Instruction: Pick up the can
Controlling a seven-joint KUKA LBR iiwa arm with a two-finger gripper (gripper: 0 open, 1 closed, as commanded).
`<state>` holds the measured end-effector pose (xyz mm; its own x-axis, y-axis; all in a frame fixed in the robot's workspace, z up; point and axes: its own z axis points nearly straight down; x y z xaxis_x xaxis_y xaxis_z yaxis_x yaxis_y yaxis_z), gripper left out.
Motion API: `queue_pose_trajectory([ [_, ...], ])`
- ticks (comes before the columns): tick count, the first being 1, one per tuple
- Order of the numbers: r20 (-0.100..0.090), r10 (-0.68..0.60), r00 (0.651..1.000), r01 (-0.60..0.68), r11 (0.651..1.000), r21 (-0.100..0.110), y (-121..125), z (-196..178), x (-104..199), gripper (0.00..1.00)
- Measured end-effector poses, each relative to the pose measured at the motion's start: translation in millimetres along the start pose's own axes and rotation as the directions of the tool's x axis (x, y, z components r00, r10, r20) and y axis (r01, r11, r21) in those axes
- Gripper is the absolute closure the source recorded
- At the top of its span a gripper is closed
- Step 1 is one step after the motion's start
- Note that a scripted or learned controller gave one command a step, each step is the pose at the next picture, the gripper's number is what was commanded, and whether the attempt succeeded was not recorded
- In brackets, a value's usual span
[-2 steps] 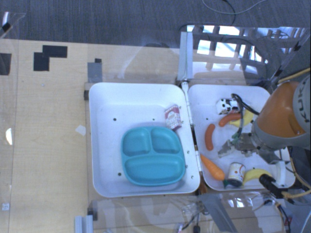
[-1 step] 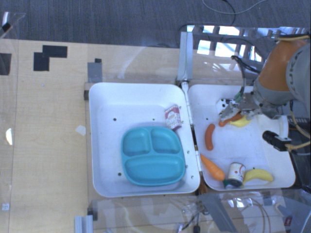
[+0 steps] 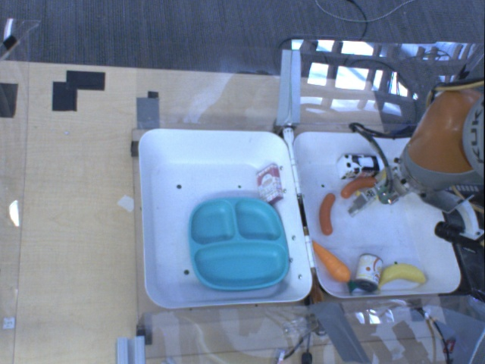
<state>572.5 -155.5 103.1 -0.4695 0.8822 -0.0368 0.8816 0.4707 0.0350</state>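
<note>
- The arm (image 3: 447, 139) came in from the right of the frame, over the right bin (image 3: 424, 226).
- Its gripper (image 3: 369, 196) hung at the upper middle of that bin, just beside two sausages: one (image 3: 357, 186) at its tip, another (image 3: 326, 213) lower left. Whether it was open or closed I could not tell.
- The can (image 3: 367, 272) lay on its side at the bin's lower edge, well apart from the gripper, between a carrot (image 3: 331, 261) on its left and a banana (image 3: 402, 274) on its right.
- The left bin (image 3: 163, 203) held a teal tray (image 3: 239, 243) and a small red packet (image 3: 270, 183) against its right wall.
</note>
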Motion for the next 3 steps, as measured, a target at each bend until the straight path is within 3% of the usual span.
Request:
queue_pose_trajectory([
  [1,-0.032,-0.066,0.997,0.067,0.997,0.028,-96.1,8.1,-6.7,0.0],
  [2,-0.026,-0.052,0.998,0.052,0.998,0.018,-57.3,8.2,62.7,0.0],
  [3,-0.026,-0.054,0.998,0.054,0.998,0.013,-54.0,-3.1,62.4,1.0],
])
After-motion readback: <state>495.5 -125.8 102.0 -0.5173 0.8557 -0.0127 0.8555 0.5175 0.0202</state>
